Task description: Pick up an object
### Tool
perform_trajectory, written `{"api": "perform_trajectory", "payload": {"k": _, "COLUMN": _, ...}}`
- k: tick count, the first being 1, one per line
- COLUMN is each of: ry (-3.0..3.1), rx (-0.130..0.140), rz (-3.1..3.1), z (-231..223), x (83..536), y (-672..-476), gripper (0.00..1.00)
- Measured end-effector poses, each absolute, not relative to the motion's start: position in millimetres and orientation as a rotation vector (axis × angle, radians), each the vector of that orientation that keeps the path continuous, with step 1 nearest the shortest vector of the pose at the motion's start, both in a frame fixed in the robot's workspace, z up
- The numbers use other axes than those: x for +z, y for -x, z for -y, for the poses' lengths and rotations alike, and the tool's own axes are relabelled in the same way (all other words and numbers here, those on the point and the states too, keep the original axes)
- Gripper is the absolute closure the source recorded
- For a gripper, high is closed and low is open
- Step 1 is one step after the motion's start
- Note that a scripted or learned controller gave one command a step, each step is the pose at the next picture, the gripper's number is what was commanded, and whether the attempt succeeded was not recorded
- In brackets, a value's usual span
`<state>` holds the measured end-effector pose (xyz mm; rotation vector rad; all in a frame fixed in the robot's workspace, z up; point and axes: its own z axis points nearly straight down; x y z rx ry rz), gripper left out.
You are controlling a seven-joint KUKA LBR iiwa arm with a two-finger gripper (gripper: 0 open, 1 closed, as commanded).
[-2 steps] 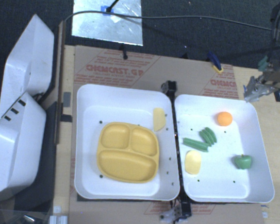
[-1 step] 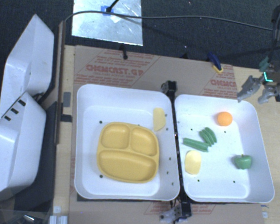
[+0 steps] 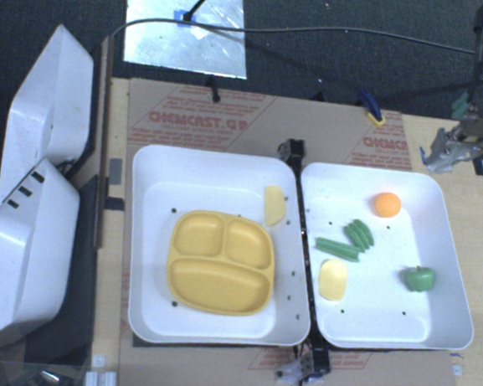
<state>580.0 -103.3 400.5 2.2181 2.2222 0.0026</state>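
I see the gripper [image 3: 453,154] parked at the upper right, just outside the far right corner of the right bin [image 3: 451,248], above the bench rather than over either bin. Nothing sits between its fingers. I can't tell whether they're spread or closed; that part is too small and blurred.

Right bin contents:
- orange ball [image 3: 387,204] near the far edge, right of centre
- two green bean pods [image 3: 348,240], close together in the left half, one angled, one lying flatter below it
- pale yellow slice [image 3: 332,280] near the left wall, just below the pods
- green pepper [image 3: 419,279] by the right wall, well apart from the rest

Left bin [image 3: 148,247]:
- yellow divided tray [image 3: 220,262] sits flat in the middle, three compartments, nothing in them that I can make out
- a second pale yellow piece [image 3: 274,206] sits near the far right corner, just beyond the tray's far right corner, close to the wall shared with the right bin

All objects rest on the bin floors, none touching the gripper. The orange ball is the closest item to it.
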Motion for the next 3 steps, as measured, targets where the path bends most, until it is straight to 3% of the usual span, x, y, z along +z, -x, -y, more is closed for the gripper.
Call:
{"api": "perform_trajectory", "payload": {"k": 1, "ry": -2.222, "rx": 0.007, "rz": -2.210, "z": 166.5, "x": 474.5, "y": -521.0, "gripper": 1.00}}
{"api": "perform_trajectory", "payload": {"k": 2, "ry": -2.216, "rx": 0.005, "rz": -2.220, "z": 165.8, "x": 536.6, "y": -554.4, "gripper": 1.00}}
{"api": "perform_trajectory", "payload": {"k": 3, "ry": -2.218, "rx": 0.002, "rz": -2.223, "z": 142.3, "x": 534.6, "y": -549.0, "gripper": 1.00}}
